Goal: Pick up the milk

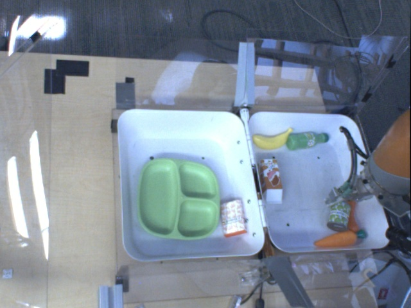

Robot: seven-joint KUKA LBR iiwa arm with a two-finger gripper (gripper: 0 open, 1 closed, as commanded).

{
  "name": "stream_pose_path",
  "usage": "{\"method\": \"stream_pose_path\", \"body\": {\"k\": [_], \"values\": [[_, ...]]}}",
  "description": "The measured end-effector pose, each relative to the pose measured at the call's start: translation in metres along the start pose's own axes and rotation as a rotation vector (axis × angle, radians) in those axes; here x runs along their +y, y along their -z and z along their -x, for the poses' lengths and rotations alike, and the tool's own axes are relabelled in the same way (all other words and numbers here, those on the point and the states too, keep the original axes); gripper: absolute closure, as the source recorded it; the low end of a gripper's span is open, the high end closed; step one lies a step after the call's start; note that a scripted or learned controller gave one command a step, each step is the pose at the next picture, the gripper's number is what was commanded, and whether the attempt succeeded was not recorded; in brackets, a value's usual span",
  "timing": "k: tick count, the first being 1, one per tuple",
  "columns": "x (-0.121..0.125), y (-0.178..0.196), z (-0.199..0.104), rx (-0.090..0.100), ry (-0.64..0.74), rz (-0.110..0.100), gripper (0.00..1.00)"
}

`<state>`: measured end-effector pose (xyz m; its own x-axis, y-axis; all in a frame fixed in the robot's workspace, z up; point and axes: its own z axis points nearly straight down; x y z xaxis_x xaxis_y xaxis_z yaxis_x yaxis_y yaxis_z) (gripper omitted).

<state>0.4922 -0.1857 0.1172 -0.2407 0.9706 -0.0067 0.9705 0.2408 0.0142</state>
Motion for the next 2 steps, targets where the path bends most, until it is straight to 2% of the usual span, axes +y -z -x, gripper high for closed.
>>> {"method": "stream_pose_path", "body": {"k": [1,2], "values": [[0.0,0.0,0.0,0.0,0.0,0.0,0.0],[-0.001,-0.027,0.01,0.015,0.06,0.0,0.0]]}}
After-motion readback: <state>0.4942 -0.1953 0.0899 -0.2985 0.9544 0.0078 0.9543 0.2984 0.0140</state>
